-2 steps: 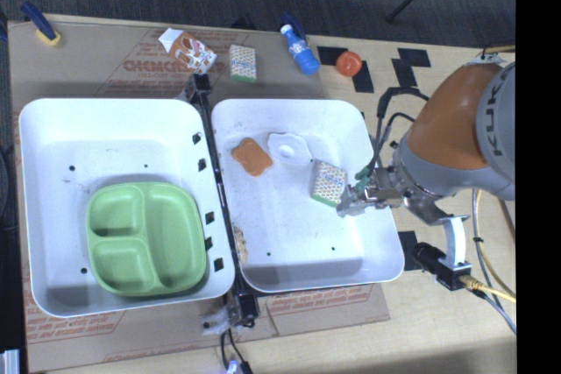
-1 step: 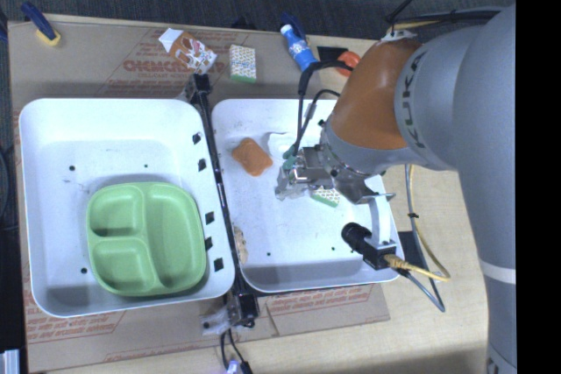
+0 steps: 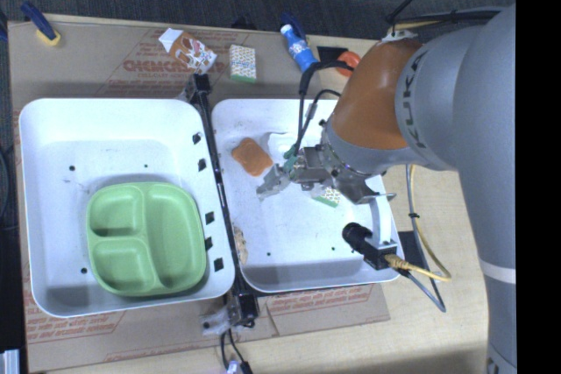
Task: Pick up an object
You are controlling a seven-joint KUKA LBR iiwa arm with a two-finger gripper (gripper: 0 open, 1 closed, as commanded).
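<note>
Two white bins (image 3: 53, 127) share the bench; the gripper (image 3: 279, 177), empty, jaws spread, hovers beside an orange sponge-like piece (image 3: 252, 157). It likely handles light and soft, best pinched across its middle.

The tool (image 3: 273, 181) hovers beside an orange sponge (image 3: 252, 157).

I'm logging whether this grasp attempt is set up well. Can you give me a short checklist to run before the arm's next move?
1. Target in view: flat orange piece lies in the right white bin: ok.
2. Gripper over that bin, just beside the piece: ok.
3. Object between fingers: none seen: not ok.
4. Finger opening: cannot tell.
5. Green three-compartment tray sits apart in the left white bin: ok.
</note>
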